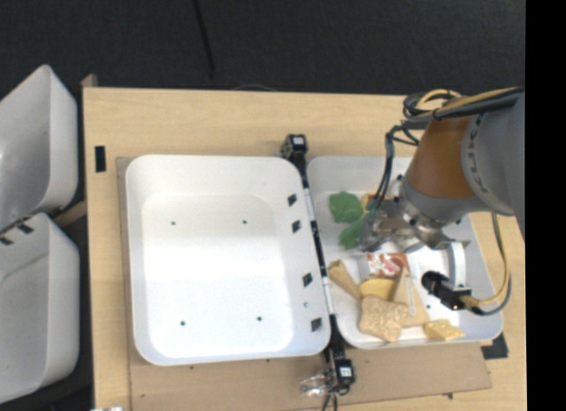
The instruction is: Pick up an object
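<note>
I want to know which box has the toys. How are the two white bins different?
The left bin shows only its white floor with a few small dark dots, while the right bin holds a heap of things, such as a green piece and a tan cracker-like piece. The arm's gripper hangs over the right bin, not the left bin. Both are shallow, white and sit side by side.

I see the left bin point(212, 254) as open floor with easy passage. In the right bin point(478, 263), green pieces point(348, 215), tan blocks point(382, 316) and a red-white packet point(386, 265) crowd together beneath the arm point(455, 166).
</note>
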`<state>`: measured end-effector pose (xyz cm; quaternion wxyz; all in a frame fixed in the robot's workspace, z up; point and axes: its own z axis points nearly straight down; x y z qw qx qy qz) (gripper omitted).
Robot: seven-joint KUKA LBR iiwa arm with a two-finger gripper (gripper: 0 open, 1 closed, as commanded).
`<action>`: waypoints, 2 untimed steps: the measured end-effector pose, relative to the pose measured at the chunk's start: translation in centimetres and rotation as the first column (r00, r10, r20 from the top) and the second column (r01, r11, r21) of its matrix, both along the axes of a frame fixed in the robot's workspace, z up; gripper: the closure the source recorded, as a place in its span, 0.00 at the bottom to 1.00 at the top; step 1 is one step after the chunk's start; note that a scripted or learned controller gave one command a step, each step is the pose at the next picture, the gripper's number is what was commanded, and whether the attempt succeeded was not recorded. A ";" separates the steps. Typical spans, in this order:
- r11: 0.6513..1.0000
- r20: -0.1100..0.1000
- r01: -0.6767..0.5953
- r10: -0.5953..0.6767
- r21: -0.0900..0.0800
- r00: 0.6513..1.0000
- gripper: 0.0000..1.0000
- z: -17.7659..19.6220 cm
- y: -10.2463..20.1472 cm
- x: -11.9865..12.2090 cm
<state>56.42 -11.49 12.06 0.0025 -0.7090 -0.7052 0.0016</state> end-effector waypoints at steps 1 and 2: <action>1.000 0.000 -0.006 0.006 -0.001 1.000 1.00 -2.3 1.4 -0.3; 1.000 0.011 -0.011 0.011 -0.001 1.000 1.00 8.4 3.6 -3.2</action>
